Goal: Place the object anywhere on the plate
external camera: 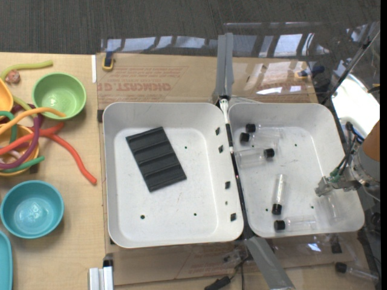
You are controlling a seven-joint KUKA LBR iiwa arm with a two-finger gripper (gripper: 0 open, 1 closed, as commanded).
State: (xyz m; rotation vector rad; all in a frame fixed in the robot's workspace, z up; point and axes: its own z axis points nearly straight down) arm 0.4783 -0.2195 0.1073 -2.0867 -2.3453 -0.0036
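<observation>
Camera view.

Nearest in the scene: a clear tube [294,224] with a black cap, lying flat on the floor of the right bin [284,106], close to its near wall. A second tube [279,192] lies just beyond it, roughly upright in the picture, cap toward the near side. Three more black caps, with faint clear bodies, sit in the far left part of the same bin.

Gripper [325,187]: low over the right side of the right bin, close to the wall. Whether it is spread or closed: cannot tell, the tip is small and blurred against the white floor. Nothing is visibly held.

Plate [156,159]: black, ribbed, lying at a slant in the left bin [121,222], well apart from every tube. Task object, judged to be one of the tubes, is in the right bin, not on the plate. Pick not yet done.

Risks, as judged:
- Tubes are round, clear and slick, so one may roll or squirt out under a closing pinch.
- The gripper is near the bin wall, so contact with the wall on descent could spoil the grasp.
- The carry must cross the raised rims [233,162] between the bins; a loose hold may drop the tube there.
- On release, a tube may roll along the plate's grooves and off onto the bin floor.
</observation>
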